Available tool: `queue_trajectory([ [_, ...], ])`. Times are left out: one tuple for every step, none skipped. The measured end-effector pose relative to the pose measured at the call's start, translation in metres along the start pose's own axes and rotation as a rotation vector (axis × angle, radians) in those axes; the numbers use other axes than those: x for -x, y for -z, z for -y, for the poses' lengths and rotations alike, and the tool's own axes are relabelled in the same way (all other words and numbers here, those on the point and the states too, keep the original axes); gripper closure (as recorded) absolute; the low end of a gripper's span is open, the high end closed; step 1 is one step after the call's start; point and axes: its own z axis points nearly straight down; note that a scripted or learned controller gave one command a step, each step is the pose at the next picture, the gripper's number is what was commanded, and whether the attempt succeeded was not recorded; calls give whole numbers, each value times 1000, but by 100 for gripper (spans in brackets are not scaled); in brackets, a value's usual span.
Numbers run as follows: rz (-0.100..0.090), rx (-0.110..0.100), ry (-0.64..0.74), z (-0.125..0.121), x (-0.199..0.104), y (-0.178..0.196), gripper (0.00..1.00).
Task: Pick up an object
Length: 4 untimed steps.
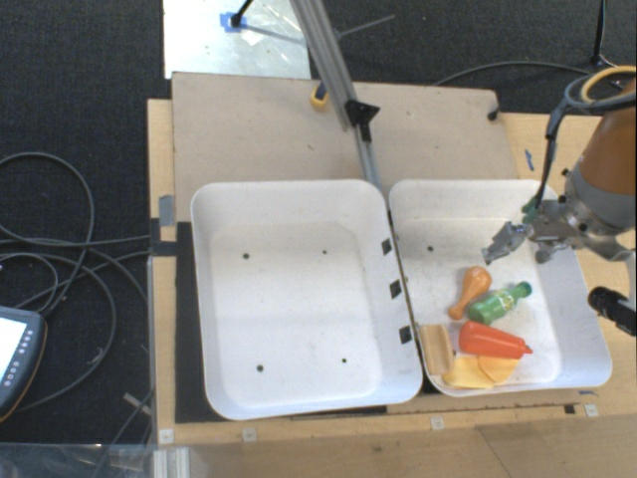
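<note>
1. Your gripper (518,239) hangs over the upper part of the right bin (428,212), reaching in from the right at the end of the grey arm (607,182) with its orange band.
2. You can see one grey finger (501,242) stretched out toward the left, and a second metal part at the right; whether they stand wide or narrow you cannot tell from this slant.
3. Nothing shows between the fingers, and the gripper does not visibly touch any of the things below it.
4. The things to pick all lie in the lower right part of the right bin, below the gripper.
5. An orange drumstick-shaped toy (471,291) lies nearest the gripper, just beside a green bottle (499,303) that lies on its side.
6. Below them rests a red pepper-like toy (491,342), partly on top of a yellow flat piece (480,370).
7. A tan block (436,348) stands against the bin's left wall, next to the yellow piece.
8. The left bin (214,217) sits alongside, sharing the middle edge with the right one, both on the bench (259,118).
9. The arm's upper body is cut off at the right edge, and a black part (612,310) beneath it is too cropped to identify.
10. A grey pole (323,43) slants down from the top to the bench behind the bins.
</note>
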Motion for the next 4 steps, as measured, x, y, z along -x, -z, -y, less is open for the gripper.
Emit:
queue_trajectory([
  [0, 1, -1, 0, 0, 0, 0],
  [0, -4, -3, -8, 5, -56, 0],
  [0, -4, -4, -5, 6, -98, 0],
  [0, -3, -4, -5, 6, -136, 0],
])
